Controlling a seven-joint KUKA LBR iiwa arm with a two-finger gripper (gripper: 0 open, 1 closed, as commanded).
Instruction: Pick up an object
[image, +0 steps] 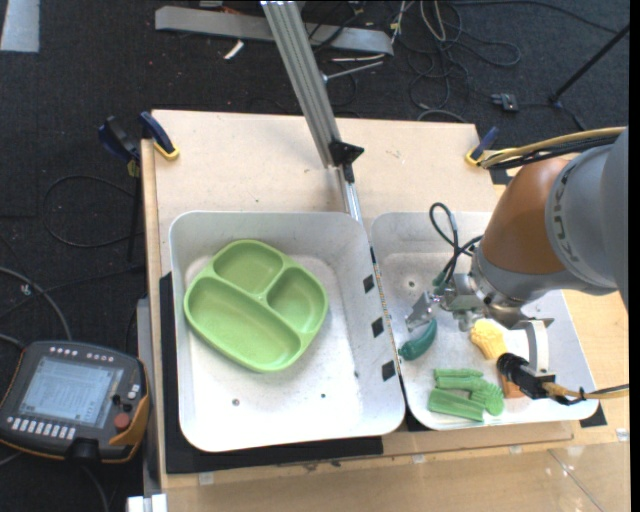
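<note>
- Camera view looked down on the desk (250, 160), where the grey arm reached in from the right and hung its end effector (426, 308) low over the right bin (395, 262), near that bin's left wall.
- Whether the end effector was apart or together could not be told. It read as a small metallic tangle against the white floor, with nothing visibly clamped in it.
- A teal curved object (420, 340) lay just below it, touching or very nearly so. It seemed the likeliest target, since the tool sat right over it.
- A yellow object (487, 338) lay just beside the wrist. Green ridged pieces (463, 392) lay together near the bin's front edge, apart from the teal one, so a descent onto it looked unobstructed.
- The left bin (180, 235) held a green divided plate (255, 303), flat and well apart from the arm, probably too wide for a pinch.
- By the look of things, the pick was not yet made.
</note>
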